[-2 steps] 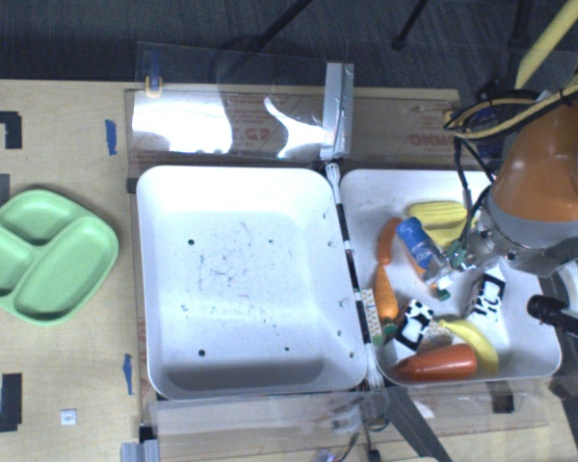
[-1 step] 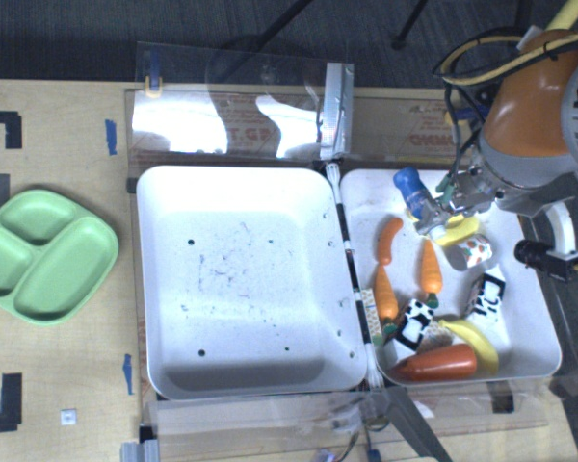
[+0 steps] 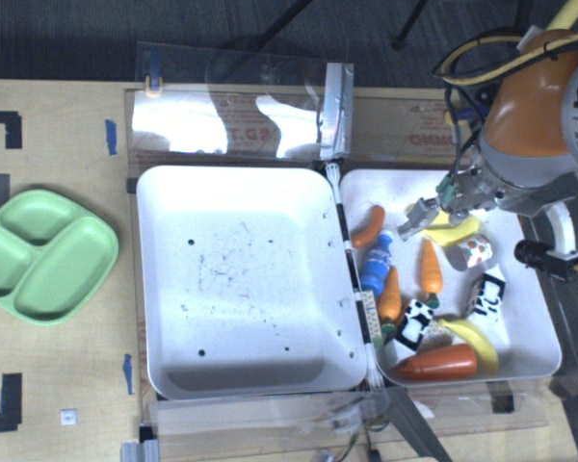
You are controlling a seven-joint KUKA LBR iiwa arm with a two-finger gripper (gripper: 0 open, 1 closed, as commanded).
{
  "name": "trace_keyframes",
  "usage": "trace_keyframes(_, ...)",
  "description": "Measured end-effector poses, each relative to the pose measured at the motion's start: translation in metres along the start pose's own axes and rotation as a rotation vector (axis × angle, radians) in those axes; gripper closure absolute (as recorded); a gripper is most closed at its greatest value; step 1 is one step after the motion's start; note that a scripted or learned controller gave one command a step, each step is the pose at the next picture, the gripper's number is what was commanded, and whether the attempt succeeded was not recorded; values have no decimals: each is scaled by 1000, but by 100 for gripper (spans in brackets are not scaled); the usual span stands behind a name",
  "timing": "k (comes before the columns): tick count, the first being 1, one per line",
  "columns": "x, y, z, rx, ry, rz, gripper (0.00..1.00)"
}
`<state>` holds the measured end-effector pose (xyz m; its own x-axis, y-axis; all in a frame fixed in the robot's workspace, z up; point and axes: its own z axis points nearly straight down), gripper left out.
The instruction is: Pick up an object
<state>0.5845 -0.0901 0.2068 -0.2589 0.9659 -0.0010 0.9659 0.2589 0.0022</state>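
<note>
A green divided plate point(image 3: 43, 255) sits on the wooden bench point(image 3: 58, 354) left of the bins.

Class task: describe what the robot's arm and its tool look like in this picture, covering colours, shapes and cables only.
The arm is a bulky rounded body, grey with a broad orange band above the wrist. Yellow and black cables loop over its top. The tool at its end is small, grey metal, with a bit of green near its base.

Toy foods point(image 3: 430, 268) – jumbled, right bin point(image 3: 535, 354)
</note>
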Motion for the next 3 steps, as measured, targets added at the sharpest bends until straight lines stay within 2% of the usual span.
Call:
trace_keyframes(1, -38, -17, 80, 1, 1, -99, 0)
trace_keyframes(2, -40, -15, 120, -2, 0, -184, 0)
trace_keyframes(3, -40, -13, 108, -9, -2, -183, 100)
